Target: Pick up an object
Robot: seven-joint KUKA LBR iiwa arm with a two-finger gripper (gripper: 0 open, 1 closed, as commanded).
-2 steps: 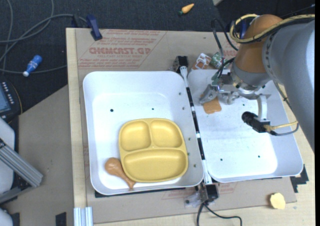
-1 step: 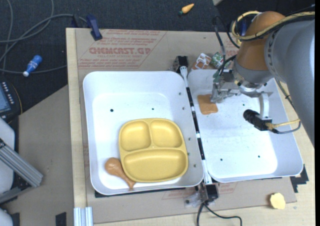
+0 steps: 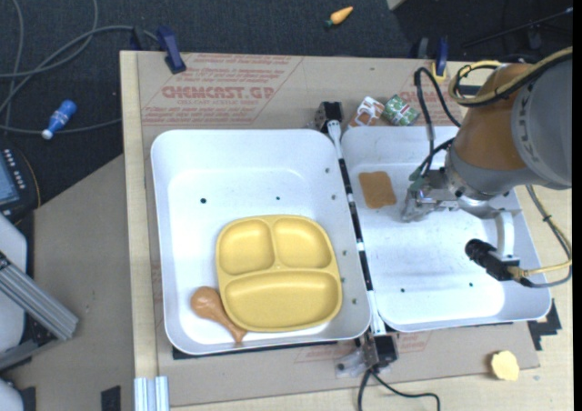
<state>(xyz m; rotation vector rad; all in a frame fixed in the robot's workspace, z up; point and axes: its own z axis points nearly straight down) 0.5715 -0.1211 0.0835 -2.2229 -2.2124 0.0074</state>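
Observation:
A flat brown square, like a slice of toast (image 3: 376, 188), lies in the right bin (image 3: 436, 305) near its left wall. My gripper (image 3: 416, 206) is low over that bin, just right of the brown square and close to its lower right corner. Nothing shows between its fingers. In the left bin (image 3: 182, 173) a yellow divided plate (image 3: 277, 273) lies flat. An orange-brown drumstick-shaped toy (image 3: 215, 308) rests against the plate's lower left edge.
The grey and orange arm (image 3: 509, 127) covers the right bin's upper right part. Small packets (image 3: 386, 111) lie on the bench behind the right bin. A yellow lump (image 3: 503, 365) sits on the bench at the front right. The bins' walls meet in the middle (image 3: 353, 218).

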